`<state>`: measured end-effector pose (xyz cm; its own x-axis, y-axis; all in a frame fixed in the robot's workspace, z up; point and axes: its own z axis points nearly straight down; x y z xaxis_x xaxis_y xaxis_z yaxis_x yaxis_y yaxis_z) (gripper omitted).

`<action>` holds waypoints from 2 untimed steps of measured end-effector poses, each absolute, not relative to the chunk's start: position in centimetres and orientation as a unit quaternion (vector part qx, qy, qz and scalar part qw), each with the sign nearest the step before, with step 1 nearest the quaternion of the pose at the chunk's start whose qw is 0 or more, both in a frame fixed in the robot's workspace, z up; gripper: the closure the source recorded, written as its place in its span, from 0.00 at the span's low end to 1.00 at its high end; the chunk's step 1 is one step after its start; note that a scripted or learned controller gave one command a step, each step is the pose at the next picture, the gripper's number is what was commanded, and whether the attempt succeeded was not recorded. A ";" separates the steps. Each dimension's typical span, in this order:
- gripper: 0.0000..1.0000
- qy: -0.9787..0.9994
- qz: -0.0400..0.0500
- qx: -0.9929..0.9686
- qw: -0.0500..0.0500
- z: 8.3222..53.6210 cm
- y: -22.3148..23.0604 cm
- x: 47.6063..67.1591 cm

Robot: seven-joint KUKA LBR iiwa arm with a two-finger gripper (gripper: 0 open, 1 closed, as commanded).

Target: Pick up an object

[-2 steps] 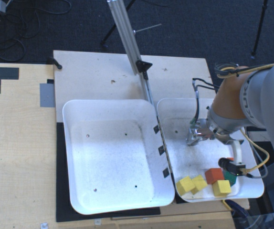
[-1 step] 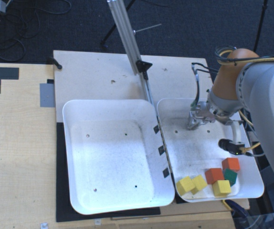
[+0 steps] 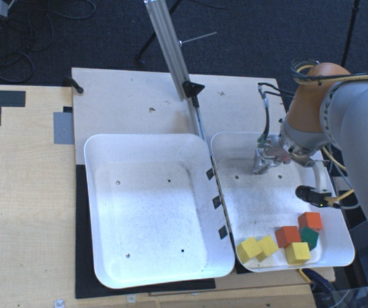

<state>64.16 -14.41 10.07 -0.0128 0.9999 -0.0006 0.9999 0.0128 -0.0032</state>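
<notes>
The small coloured blocks sit bunched in the near-right corner of the right shallow white plastic bin (image 3: 235,191): two yellow cubes (image 3: 257,248) touching each other at the near rim, a third yellow cube (image 3: 297,253) further right, an orange-red block (image 3: 287,235) and a dark green block (image 3: 309,238) just behind it, plus another orange-red cube (image 3: 310,221) at the back of the bunch. They're packed tight, some touching, so no clear long axis on any of them.

The metal two-finger gripper (image 3: 261,165) hangs over the far-left part of that same bin, w/ bare bin floor under it. So the blocks lie well apart from it, toward the near edge and to the right in the camera view. Nothing is seen betw. the fingers; whether they're spread or pressed together I cannot tell, too small and blurred.

Arm pose: grey KUKA arm (image 3: 347,127) comes in from the right, orange band above the wrist, wrist bent down so the gripper points at the bin floor. Left shallow white plastic bin (image 3: 107,172) lies beside
</notes>
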 end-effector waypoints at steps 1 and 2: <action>1.00 -0.706 0.000 -0.708 -0.001 9.3 -12.3 57.6; 1.00 -0.706 0.001 -0.708 -0.002 9.1 -18.6 60.8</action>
